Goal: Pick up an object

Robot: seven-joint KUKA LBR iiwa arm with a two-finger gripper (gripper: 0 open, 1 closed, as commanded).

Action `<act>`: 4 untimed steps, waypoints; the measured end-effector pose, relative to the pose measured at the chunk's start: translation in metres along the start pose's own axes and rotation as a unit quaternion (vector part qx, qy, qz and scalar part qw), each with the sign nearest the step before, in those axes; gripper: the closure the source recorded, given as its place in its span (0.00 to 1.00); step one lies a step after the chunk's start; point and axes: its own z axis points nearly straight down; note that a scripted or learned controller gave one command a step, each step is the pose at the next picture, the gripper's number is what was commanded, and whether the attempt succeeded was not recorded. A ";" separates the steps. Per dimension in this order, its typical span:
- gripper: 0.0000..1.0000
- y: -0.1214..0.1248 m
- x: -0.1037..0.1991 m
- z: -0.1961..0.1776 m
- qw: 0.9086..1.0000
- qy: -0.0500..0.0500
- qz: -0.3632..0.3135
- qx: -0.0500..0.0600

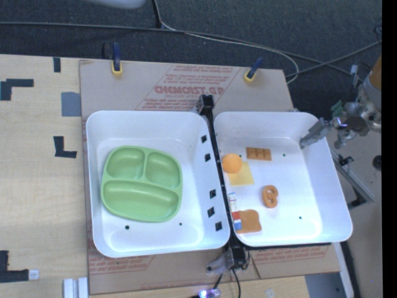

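Note:
The right bin (322, 185) holds a small orange ball (231, 162) on a yellow slice (243, 174), a brown waffle piece (258, 154), a pretzel (270, 196) and a slice of toast (249, 221) with a small red and white item (235, 215) next to it. My gripper (321, 144) hangs over the bin's upper right rim, well to the right of the waffle piece. It is open, with its two fingers spread and nothing between them.
The left bin (192, 228) bears a green divided plate (141, 184). A black divider (215, 172) with clips runs between the bins. Cardboard (186, 85) lies under both bins, held by two clamps at the back.

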 end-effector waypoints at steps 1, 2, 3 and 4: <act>0.00 0.002 0.000 -0.007 1.000 -0.001 -0.002 -0.006; 0.00 0.011 -0.003 0.049 1.000 -0.001 -0.002 -0.003; 0.00 0.016 0.004 0.095 1.000 -0.001 -0.002 -0.003; 0.00 0.006 -0.001 0.148 1.000 -0.001 -0.001 -0.003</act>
